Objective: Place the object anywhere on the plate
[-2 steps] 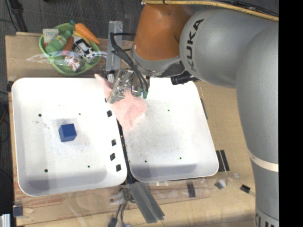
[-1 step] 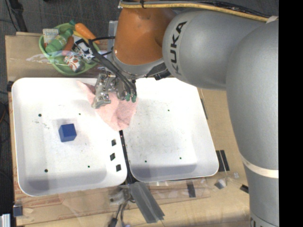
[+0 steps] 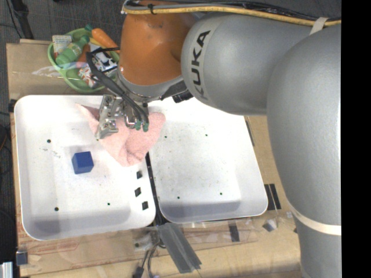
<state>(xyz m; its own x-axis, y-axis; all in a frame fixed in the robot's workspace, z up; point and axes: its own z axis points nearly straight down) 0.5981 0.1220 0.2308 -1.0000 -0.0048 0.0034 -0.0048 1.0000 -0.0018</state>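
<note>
A small blue cube (image 3: 83,162) lies on the floor of the left bin (image 3: 35,213), left of its middle. A pink plate (image 3: 128,146) lies at the left bin's right side, its edge reaching the divide between the bins. My gripper (image 3: 122,125) hangs over the far part of the pink plate, up and to the right of the cube and apart from it. Its fingers (image 3: 104,127) stand spread with nothing between them. The arm's orange band and grey body hide the far edge of the plate.
A green bowl (image 3: 61,71) with several toy items stands behind the left bin at the back left. The right bin (image 3: 203,172) lies beside the plate. The big grey arm covers the view's right side.
</note>
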